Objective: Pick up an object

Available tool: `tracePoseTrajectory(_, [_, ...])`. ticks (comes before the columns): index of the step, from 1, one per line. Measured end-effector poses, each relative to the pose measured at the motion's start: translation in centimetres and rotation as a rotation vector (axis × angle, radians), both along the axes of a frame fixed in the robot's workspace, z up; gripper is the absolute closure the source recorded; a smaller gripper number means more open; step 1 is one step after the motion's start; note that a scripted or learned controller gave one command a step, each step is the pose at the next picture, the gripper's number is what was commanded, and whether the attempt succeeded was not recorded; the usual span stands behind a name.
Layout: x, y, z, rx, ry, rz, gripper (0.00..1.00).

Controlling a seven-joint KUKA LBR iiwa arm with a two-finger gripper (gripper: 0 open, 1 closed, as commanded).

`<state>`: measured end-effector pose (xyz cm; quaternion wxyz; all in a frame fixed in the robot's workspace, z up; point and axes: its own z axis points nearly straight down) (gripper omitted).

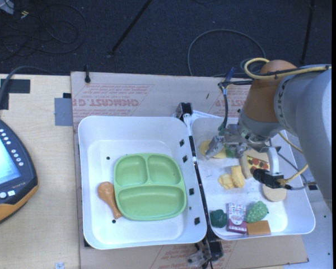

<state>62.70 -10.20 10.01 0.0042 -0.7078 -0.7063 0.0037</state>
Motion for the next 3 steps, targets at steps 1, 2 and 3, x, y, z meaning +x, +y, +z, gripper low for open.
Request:
tracePoseTrajectory(1, [2.0, -3.1, -0.8, 0.003, -0.014, 0.003, 0.0])
tracePoseTrajectory(2, [1.7, -1.0, -1.2, 0.0, -0.009, 0.003, 0.0])
tracePoseTrajectory(3, [1.6, -1.1, -0.3, 0.001, -0.004, 0.003, 1.0])
